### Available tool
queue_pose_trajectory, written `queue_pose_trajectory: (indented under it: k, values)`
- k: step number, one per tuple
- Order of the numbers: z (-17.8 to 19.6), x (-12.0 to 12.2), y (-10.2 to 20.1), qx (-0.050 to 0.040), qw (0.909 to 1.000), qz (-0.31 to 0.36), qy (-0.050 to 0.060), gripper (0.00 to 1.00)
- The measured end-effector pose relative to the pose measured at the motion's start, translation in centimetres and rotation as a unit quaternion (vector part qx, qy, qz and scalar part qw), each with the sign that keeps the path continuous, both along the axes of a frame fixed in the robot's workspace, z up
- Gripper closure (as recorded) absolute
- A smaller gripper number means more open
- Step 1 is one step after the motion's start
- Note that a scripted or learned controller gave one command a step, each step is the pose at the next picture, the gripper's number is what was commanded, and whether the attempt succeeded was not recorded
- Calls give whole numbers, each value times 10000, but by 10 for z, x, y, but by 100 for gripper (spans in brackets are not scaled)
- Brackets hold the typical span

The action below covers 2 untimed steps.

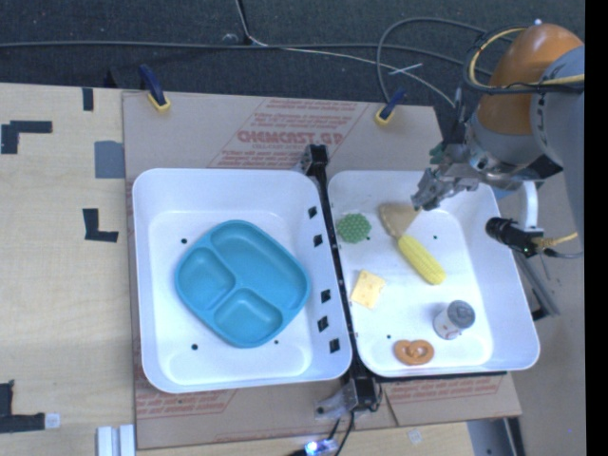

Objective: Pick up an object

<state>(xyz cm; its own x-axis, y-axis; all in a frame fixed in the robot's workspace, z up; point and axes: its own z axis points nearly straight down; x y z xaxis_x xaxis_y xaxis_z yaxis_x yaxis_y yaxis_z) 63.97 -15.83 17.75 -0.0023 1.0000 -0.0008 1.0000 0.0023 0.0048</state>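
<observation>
Approach is the step we judge to be in hand: the grey two-finger gripper (429, 194) hangs over the far part of the right white bin (505, 297), just right of a tan wedge-shaped piece (396, 218), with nothing visibly between its tips; whether it is spread or closed we cannot tell, since the tips blur into the bin floor.

Candidates for the pick all lie in that right bin; the tan wedge is nearest the gripper, and a yellow corn cob (421, 259) lies slantwise touching or just beside it on the near-right; a green round knobbly piece (353, 228) sits at the far-left of the bin, near the divider; a pale yellow cheese-like block (368, 289) lies toward the middle-left; a small grey metal-looking cylinder (455, 318) and an orange pretzel-shaped ring (413, 351) rest near the front edge. The left white bin (150, 283) holds a blue plastic divided tray (241, 281).

Next, we judge, the gripper needs to settle on one item, most likely the wedge or the cob, centre over it, and descend so the tips straddle it without nudging its neighbour.

Red print runs across the brown cardboard sheet (275, 136) beyond the bins; it is too blurred for us to read.
</observation>
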Motion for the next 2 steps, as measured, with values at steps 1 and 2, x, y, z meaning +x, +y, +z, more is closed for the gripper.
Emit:
queue_pose_trajectory:
  k: [1,2]
  values:
    - [31,1,0,2,10000,-3,12,100]
    - [36,-1,57,16,10000,20,29,100]
